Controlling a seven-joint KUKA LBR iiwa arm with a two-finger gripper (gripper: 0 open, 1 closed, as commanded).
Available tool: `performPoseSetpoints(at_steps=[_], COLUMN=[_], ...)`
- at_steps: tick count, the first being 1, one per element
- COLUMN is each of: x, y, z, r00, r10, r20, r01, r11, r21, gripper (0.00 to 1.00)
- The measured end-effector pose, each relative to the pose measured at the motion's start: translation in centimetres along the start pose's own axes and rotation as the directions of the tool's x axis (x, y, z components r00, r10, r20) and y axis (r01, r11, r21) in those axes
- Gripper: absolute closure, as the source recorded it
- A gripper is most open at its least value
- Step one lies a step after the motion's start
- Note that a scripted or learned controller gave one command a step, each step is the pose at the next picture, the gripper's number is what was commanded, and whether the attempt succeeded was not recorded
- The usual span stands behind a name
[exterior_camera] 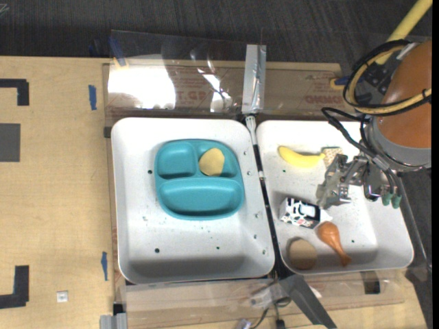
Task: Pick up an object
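Two white bins, pincer [335,189] hanging over the middle of the right bin [391,242].
Can't tell how wide it's open or if it's got anything. Just below it: a black-and-white patterned toy [300,213], an orange drumstick-shaped toy [332,238], and a round brown lump [301,252] at the near edge. Yellow banana [300,157] by the far edge. Left bin [137,242]: teal divided plastic tray [199,199] holding a yellow-brown ball [211,162].

I see the tan bench [55,204] carrying two white bins side by side, the left bin [130,204] and right bin [384,242], touching along their inner walls.
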State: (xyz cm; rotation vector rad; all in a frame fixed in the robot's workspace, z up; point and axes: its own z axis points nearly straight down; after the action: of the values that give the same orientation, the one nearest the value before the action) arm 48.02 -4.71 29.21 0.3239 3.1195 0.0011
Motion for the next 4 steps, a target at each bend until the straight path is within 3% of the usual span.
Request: performPoseSetpoints(at_steps=[1, 2, 3, 4], x=[-3.1, -1.2, 0.1, -2.2], y=[-1.8, 8.3, 5.7, 1.7], z=[-0.3, 9.1, 9.9, 3.6], r00=[0.945, 0.824, 0.651, 0.636], r10=[-0.329, -0.567, -0.759, -0.772], r20=[-0.001, -0.008, -0.005, 0.002], r01=[0.329, 0.566, 0.759, 0.772], r11=[0.945, 0.824, 0.651, 0.636], r21=[-0.001, -0.006, -0.005, 0.002], gripper=[1.0, 1.0, 1.0, 1.0])
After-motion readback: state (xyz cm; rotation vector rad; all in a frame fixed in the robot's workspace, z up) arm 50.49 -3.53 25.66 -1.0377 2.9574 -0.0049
